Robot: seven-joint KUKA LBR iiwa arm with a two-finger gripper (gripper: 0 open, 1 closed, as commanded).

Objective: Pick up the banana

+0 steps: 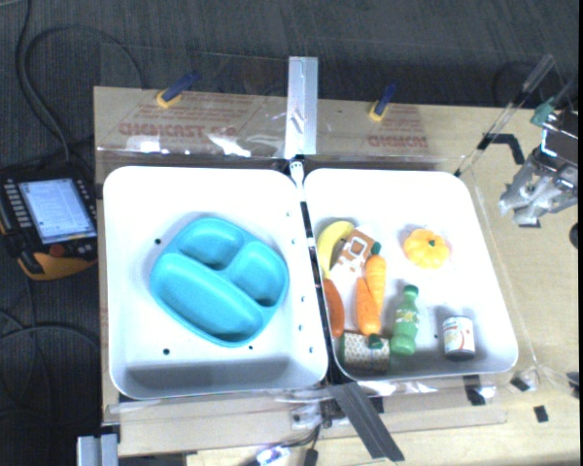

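The banana [332,238] lies in the right bin [466,202], at its left wall, touching a small carton [351,253]. The gripper [536,194] hovers outside that bin's right edge, its grip unreadable.

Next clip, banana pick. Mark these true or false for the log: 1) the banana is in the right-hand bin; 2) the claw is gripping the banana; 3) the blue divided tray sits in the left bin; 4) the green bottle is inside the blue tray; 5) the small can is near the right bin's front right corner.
1) True. The banana lies in the right bin, at its left side beside a small carton.
2) False. The claw is outside the bin, off to its right, away from the banana.
3) True. The blue tray is in the left bin.
4) False. The green bottle is in the right bin, next to the carrot.
5) True. The can is there.
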